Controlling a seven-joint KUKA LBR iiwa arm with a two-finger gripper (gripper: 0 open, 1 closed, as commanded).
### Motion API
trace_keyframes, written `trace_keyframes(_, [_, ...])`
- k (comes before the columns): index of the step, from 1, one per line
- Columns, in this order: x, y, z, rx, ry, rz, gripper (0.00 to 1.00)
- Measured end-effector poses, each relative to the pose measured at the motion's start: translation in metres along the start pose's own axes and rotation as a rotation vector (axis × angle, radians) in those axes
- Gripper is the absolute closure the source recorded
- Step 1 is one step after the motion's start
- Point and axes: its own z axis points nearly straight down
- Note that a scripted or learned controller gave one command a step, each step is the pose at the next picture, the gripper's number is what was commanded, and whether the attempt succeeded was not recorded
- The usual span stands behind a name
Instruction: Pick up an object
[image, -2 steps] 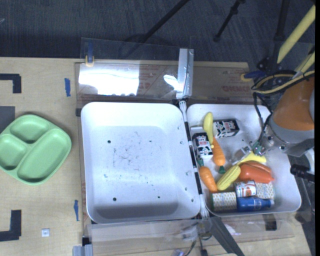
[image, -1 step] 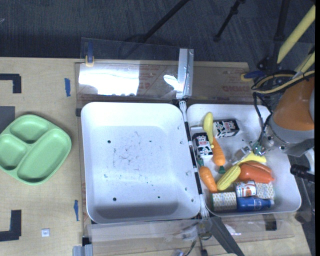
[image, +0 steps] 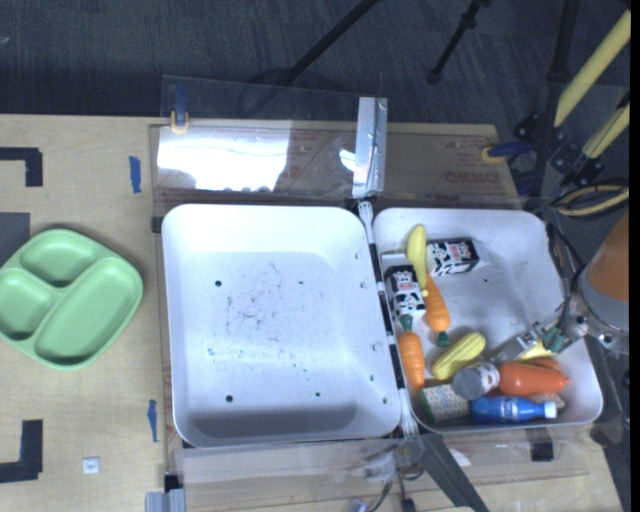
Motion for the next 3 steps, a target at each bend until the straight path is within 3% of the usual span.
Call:
trace_keyframes(1, [-0.001,0.001,-0.01,-0.004,-0.003,0.002,1.0])
trace_keyframes(2, [-0.019,0.022,0.008,-0.001,-0.007,0.287,1.0])
trace_keyframes(3, [0.053,0.062,-0.128,0.002,-0.006,0.579,1.0])
